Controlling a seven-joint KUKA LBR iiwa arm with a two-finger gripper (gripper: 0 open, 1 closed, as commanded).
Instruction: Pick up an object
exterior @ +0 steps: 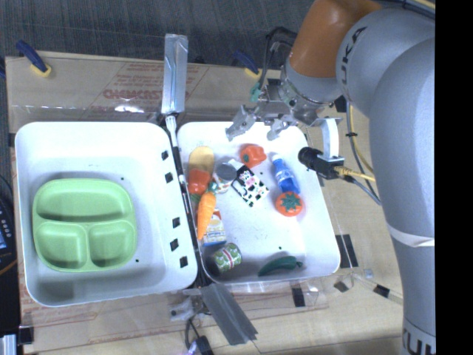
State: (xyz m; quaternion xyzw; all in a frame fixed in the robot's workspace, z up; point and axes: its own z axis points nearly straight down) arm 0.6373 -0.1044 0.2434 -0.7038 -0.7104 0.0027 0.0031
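The tool (257, 123) is open and holds nothing. Just below it the orange pepper (252, 154) and blue bottle (283, 174) sit close, so it might bump both.

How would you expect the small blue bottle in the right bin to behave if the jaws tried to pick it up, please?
The blue bottle lies on its side on the smooth white bin floor, so it would probably roll if nudged. Its rounded body looks glossy and may slip. It looks like a small toy, so it is likely light.
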